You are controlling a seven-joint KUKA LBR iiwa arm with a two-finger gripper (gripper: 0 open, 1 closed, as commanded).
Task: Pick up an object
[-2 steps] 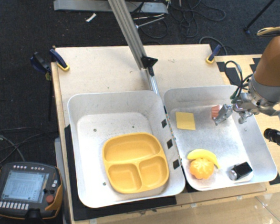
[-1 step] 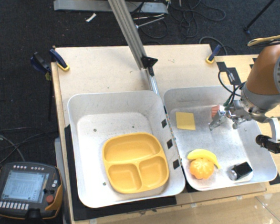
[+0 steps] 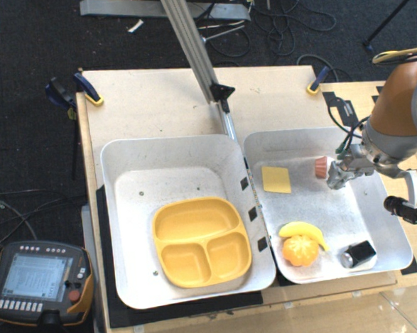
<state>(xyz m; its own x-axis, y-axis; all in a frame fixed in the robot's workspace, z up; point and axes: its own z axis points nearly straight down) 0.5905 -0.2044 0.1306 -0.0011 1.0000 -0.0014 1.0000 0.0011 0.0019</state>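
- Tool low over the right bin, just beside a small pink object; whether it is open or closed, I cannot tell.
- Yellow card lies left of the pink object.
- Banana touches orange near the front; black object beside them.
- Yellow tray in the left bin.

A robotics lab: teach pendant, clamped bench (cables behind).
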